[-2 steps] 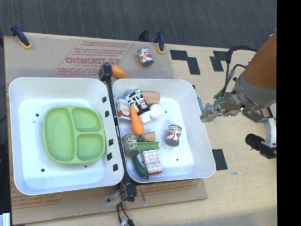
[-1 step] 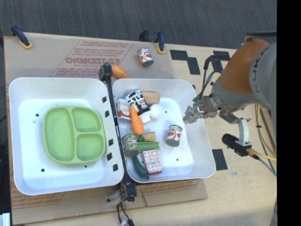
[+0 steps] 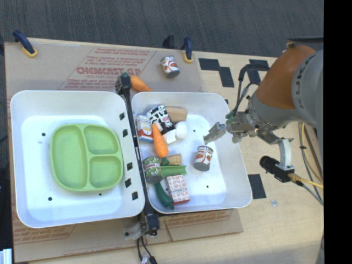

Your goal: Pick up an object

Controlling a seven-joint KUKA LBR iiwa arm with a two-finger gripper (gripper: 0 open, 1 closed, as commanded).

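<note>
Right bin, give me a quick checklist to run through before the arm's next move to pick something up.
1. Tool over the right white bin: ok, it hangs above the bin's right half.
2. Target in reach: ok, the small red and white can lies just below the tool, apart from the other items.
3. Can free of neighbours: ok, bare bin floor shows around it.
4. Tool holding anything: cannot tell.
5. Left side pile, with the orange toy carrot, out of the path: ok, it lies to the left of the can.
6. Green divided plate out of the way: ok, it sits in the left bin.
</note>
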